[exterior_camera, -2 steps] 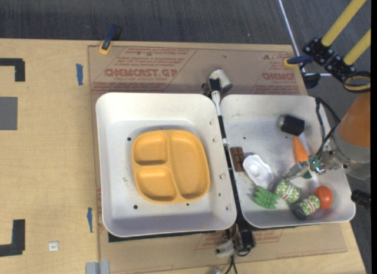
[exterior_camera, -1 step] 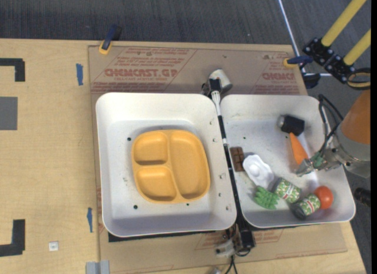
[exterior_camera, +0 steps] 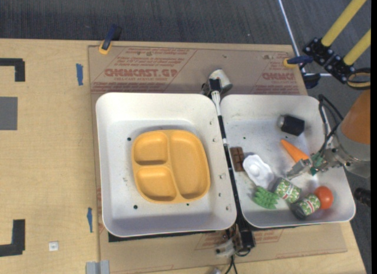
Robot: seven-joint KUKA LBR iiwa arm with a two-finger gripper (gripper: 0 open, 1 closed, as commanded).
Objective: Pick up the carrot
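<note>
The carrot (exterior_camera: 293, 149) is a small orange cone lying at a slant in the middle of the right bin (exterior_camera: 259, 111). My gripper (exterior_camera: 304, 167) reaches in from the right edge and hovers just below and right of the carrot's thick end, close to it or touching it. Nothing is visibly held. The orange band of the arm (exterior_camera: 358, 126) sits at the bin's right rim.
A black block (exterior_camera: 291, 124) lies behind the carrot. In front are a white bottle (exterior_camera: 259, 169), a brown bar (exterior_camera: 237, 158), green leaves (exterior_camera: 266, 197), two green cans (exterior_camera: 287, 190) and a red tomato (exterior_camera: 324, 197). The left bin holds a yellow divided plate (exterior_camera: 171, 165).
</note>
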